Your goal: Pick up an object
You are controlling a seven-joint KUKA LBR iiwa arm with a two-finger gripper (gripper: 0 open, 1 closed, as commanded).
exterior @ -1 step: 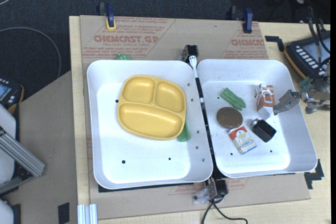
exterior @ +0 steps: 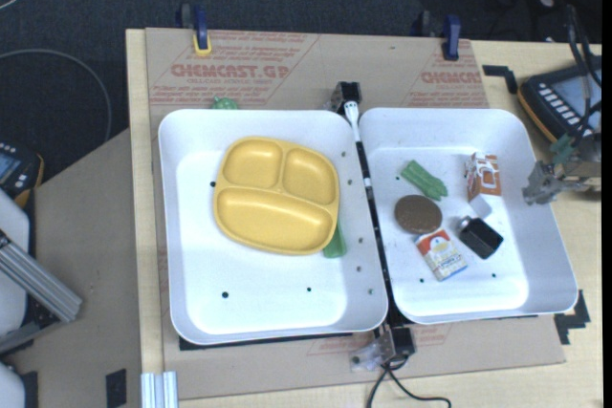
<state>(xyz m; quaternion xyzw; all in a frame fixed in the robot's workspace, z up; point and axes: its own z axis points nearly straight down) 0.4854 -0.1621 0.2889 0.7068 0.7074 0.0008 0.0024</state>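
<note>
Yellow plastic, a three-part tray (exterior: pixel 277 194), fills much of the left bin (exterior: pixel 191 282), with something green (exterior: pixel 334 244) tucked at its right edge. In the right bin (exterior: pixel 512 287) lie a green piece (exterior: pixel 422 179), a brown disc (exterior: pixel 418 214), a small carton (exterior: pixel 441 255), a black block (exterior: pixel 480 237) and a red-and-white packet (exterior: pixel 484 175). The gripper (exterior: pixel 541 186) sits at this bin's right rim; whether it is apart or together I cannot tell. The packet and block lie nearest, just to its left, with bare floor around them.

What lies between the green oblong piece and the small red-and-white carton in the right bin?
In the camera view, a flat brown round disc sits between the green oblong piece and the small red-and-white carton, in the right white bin.
</note>
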